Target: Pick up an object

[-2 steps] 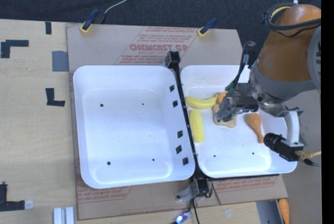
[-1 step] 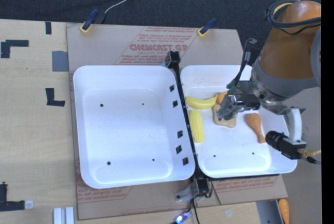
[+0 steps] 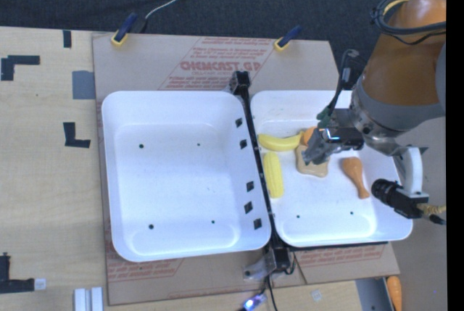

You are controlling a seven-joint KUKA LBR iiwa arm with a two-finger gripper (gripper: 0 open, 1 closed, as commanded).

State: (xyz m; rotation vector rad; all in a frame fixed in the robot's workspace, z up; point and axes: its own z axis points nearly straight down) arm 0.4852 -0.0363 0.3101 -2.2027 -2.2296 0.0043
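My table (image 3: 43,179) carries a cardboard sheet (image 3: 217,63), held by two clamps (image 3: 123,28), and on the sheet two white bins (image 3: 174,172) sit side by side.

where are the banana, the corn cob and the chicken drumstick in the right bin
banana (image 3: 280,142), camera view, middle of its curved yellow body
corn cob (image 3: 272,175), camera view, middle of the cob, beside the divider
chicken drumstick (image 3: 354,173), camera view, on its brown meaty end
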